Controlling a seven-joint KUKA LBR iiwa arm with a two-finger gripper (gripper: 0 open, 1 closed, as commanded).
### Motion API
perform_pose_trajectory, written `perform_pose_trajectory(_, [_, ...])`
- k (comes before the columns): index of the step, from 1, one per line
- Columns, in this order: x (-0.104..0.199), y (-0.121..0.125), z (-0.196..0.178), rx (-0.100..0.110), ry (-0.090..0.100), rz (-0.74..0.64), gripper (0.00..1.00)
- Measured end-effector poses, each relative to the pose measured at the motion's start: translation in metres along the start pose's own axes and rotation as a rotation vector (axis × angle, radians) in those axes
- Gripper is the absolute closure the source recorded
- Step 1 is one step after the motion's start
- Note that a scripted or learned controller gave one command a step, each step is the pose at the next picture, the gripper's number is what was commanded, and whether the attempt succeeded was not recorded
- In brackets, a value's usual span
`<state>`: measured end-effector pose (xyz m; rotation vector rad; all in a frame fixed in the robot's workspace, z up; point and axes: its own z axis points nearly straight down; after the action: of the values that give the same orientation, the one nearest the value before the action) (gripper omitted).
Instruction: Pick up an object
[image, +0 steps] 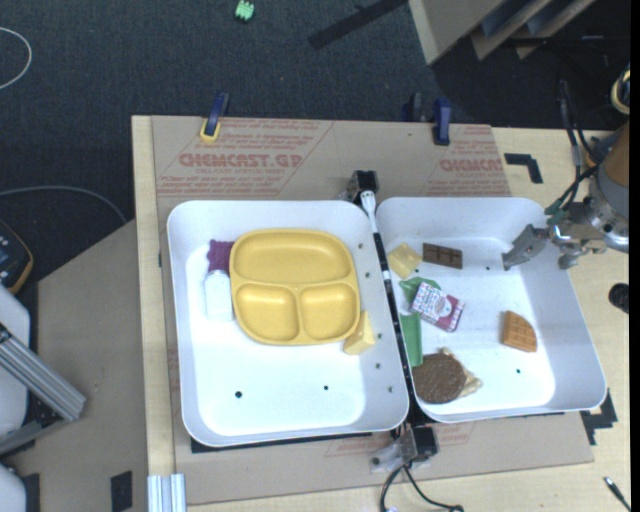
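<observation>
While the gripper hangs over the far right edge of the right bin, its two fingers are spread and hold nothing. Inside this bin I count five things: one waffle piece, one brown cookie, one chocolate bar, one pink packet and one pale yellow block. Left of this bin, one left bin carries one yellow divided plate.

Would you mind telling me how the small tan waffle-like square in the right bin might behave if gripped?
The small tan waffle-like square lies flat, so it probably won't roll. It looks thin and likely light. Its ridged surface may aid grip, though the low profile could make pinching awkward.
</observation>
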<state>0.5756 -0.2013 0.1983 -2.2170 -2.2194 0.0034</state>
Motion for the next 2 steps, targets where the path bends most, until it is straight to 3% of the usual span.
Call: perform_pose_trajectory(2, [0.009, -0.007, 0.114, 0.002, 0.001, 0.001, 0.0])
